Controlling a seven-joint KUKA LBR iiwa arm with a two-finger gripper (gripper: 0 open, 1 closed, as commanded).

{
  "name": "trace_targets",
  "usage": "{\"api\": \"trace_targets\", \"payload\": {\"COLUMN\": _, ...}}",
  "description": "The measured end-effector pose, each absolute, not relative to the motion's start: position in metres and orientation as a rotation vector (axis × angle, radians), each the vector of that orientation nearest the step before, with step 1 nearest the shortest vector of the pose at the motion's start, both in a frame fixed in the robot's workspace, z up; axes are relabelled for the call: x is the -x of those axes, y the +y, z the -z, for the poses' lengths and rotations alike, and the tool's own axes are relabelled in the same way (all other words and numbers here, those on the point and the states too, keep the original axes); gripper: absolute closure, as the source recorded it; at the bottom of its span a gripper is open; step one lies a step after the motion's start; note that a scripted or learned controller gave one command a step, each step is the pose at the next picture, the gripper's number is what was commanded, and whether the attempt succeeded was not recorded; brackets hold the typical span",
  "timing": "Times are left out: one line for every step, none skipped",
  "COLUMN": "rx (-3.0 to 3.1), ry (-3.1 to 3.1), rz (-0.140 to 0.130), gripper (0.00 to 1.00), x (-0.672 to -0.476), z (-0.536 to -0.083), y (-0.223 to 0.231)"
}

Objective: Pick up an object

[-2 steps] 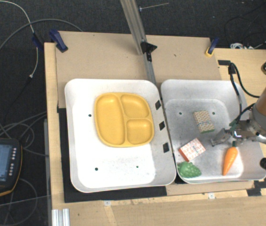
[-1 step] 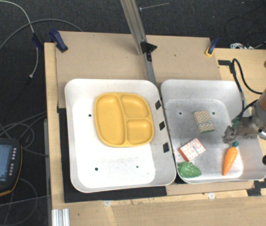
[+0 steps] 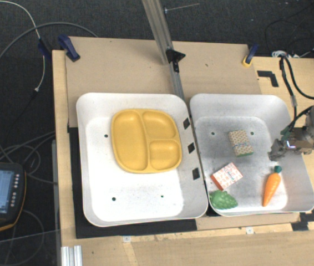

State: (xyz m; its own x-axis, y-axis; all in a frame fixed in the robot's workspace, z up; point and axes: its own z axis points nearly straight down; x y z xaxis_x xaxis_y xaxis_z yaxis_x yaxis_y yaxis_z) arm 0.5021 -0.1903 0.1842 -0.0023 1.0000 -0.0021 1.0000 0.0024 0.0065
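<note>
bins (image 3: 140, 218): 2 | yellow tray (image 3: 146, 139): 1 | carrot (image 3: 271, 187): 1 | green toy (image 3: 223, 200): 1 | boxes (image 3: 227, 176): seemingly 2

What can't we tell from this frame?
- gripper: small and blurred at the right bin's edge; finger state unreadable.
- Arm: cut off by the frame's right side.
- patterned block: print too small to read.
- red-and-white box: label illegible.
- green toy: too small to identify; the carrot is clear.

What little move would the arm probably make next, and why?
Probably a short drop toward the carrot. The gripper sits at the right bin's right side, just above the carrot's green top, with nothing visibly between its fingers, so the carrot looks like the closest thing to grab.
</note>
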Motion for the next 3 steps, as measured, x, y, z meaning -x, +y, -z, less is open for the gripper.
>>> {"api": "trace_targets", "payload": {"rx": -2.217, "ry": 2.219, "rz": -0.003, "gripper": 1.00, "x": -0.503, "z": -0.229, "y": -0.196}}
{"api": "trace_targets", "payload": {"rx": -2.216, "ry": 2.220, "rz": -0.004, "gripper": 1.00, "x": -0.504, "z": -0.262, "y": -0.196}}
{"api": "trace_targets", "payload": {"rx": -2.214, "ry": 2.231, "rz": -0.004, "gripper": 1.00, "x": -0.510, "z": -0.268, "y": -0.139}}
